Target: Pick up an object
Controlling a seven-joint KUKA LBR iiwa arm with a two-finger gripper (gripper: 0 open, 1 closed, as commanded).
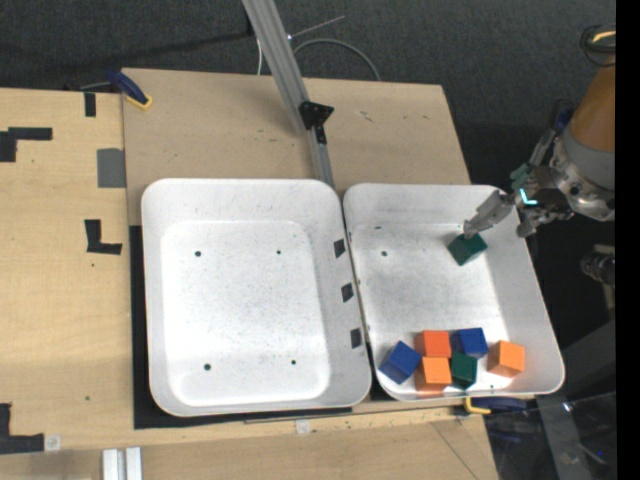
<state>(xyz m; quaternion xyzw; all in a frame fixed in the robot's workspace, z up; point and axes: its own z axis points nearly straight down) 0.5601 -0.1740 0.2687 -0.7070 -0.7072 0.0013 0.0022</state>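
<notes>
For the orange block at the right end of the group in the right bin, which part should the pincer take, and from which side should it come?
Probably from above, closing on the orange block's near and far side faces. It stands at the right end of the cluster, a little apart from the green block on its left. The right bin's wall rises close on its right, so a finger there looks cramped.

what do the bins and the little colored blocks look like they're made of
Bins: probably moulded plastic, white and smooth, with rounded corners and raised rims. Blocks: matte, solid-colored cubes with sharp edges, probably painted wood or foam; the view can't settle which.
</notes>
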